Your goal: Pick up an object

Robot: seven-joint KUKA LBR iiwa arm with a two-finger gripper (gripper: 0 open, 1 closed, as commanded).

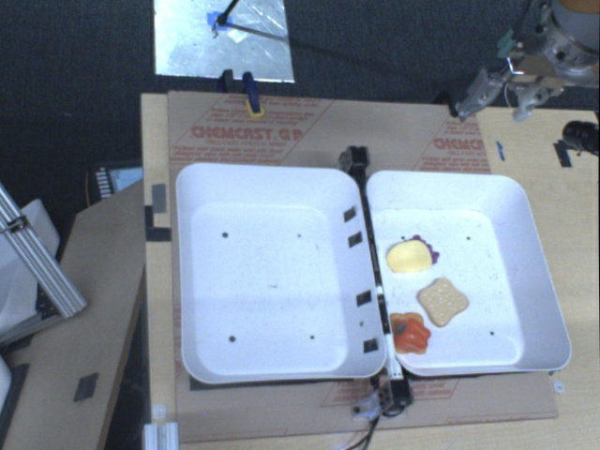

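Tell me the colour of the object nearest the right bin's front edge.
Orange-red, lying against the bin's left wall; the camera view shows it.

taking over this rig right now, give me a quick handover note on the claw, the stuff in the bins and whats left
Claw: raised above the bench past the right bin's far edge, holding nothing, fingers apart.
Things: yellow piece, tan cracker-shaped piece and orange-red piece, all in the right bin near the divider. Left bin sits alongside.
Done: nothing picked up yet.
Left: descend, grasp one piece, lift.
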